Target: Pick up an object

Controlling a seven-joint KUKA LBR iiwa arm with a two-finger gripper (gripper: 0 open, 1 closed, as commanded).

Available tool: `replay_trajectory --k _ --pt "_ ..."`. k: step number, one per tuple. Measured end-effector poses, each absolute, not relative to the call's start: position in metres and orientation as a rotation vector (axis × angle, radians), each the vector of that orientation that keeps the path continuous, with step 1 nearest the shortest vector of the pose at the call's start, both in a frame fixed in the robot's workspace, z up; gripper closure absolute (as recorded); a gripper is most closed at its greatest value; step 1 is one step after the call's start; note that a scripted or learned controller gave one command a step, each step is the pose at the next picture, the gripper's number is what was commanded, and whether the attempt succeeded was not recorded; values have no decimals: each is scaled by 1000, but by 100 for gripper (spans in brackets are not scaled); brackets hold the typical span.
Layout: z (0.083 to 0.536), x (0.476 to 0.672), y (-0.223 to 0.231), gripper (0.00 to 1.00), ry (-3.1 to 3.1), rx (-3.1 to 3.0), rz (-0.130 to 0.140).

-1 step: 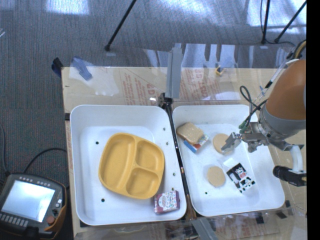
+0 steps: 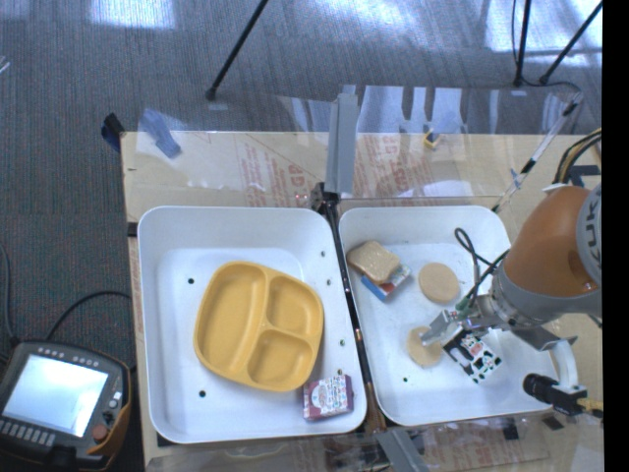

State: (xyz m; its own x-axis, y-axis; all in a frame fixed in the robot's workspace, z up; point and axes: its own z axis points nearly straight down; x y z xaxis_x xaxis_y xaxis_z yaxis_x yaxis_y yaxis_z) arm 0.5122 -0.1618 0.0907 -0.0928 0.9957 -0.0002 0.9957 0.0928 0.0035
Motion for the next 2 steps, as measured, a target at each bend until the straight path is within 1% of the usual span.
replay_trajectory --k 1,2 --pt "98 512 -163 100 2316 2125 4" --pt "215 531 -138 100 2116 2321 1"
